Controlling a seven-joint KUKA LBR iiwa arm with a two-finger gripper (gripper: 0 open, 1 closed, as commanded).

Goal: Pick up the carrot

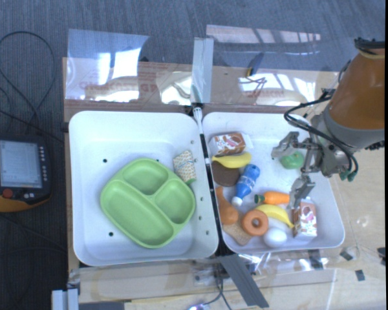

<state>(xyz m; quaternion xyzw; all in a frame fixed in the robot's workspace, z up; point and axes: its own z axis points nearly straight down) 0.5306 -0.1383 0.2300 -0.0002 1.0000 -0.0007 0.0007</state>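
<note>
Camera view showed you the tool (293, 166) spread wide and holding nothing above the right bin (271, 123), one finger hanging just beside the carrot (276, 198), which lay among the toy food near a banana (275, 213) and a blue bottle (246, 181).

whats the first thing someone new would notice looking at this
Probably the big green divided plate in the left bin, with a small corn-like piece at its upper right edge. Next, the jumble of toy food in the right bin: a blue bottle, a banana, a donut, and the orange carrot lying free. The gripper hangs over that bin's right side.
</note>
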